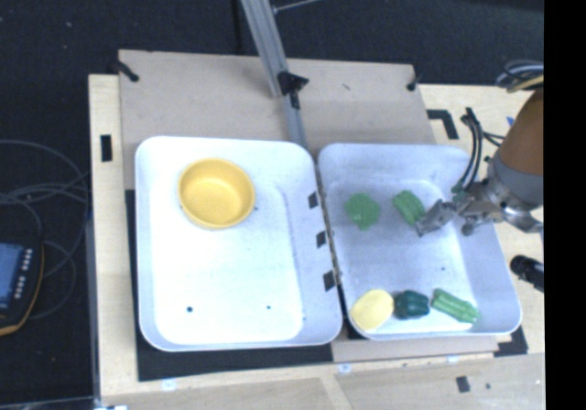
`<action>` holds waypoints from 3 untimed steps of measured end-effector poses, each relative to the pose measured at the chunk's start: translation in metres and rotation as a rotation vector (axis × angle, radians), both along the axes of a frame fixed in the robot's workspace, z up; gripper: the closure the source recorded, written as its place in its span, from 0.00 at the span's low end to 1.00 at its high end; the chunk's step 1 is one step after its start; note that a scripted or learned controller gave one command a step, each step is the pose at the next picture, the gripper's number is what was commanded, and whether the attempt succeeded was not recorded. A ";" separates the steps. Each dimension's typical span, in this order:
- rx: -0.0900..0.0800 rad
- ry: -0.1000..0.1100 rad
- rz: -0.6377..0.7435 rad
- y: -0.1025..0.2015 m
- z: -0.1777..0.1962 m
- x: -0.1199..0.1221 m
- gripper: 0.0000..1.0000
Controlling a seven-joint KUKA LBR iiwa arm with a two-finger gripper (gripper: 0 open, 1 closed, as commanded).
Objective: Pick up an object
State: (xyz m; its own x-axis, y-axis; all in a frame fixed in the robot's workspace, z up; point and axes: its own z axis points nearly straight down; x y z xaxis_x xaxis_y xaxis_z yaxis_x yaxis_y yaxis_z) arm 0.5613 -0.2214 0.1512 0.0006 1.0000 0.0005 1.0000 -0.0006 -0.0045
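Note:
My gripper [449, 221] hovers over the right bin [485, 262] near its right wall, open, with nothing between its fingers. One finger [430, 221] ends just to the right of a small light green piece [409, 207]. A rounder green object [363, 210] lies further left in the same bin. Along that bin's front edge sit a yellow lemon-like object [372, 308], a dark green object [411, 305] and a long green object [455, 306]. A yellow bowl [216, 193] rests in the left bin [229, 298].
A grey metal pole [265, 33] slants down from the top to the gap between the two bins. Cables and the orange band of the arm [522, 147] are at the right edge. A handheld device [16, 280] lies at far left off the bench.

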 end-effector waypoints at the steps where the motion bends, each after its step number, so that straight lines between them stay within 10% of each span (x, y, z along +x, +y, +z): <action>1: -0.001 -0.002 0.000 0.000 -0.052 -0.001 0.00; 2: -0.001 -0.007 0.000 -0.001 -0.039 0.000 1.00; 3: -0.001 -0.009 0.001 0.005 0.006 -0.003 1.00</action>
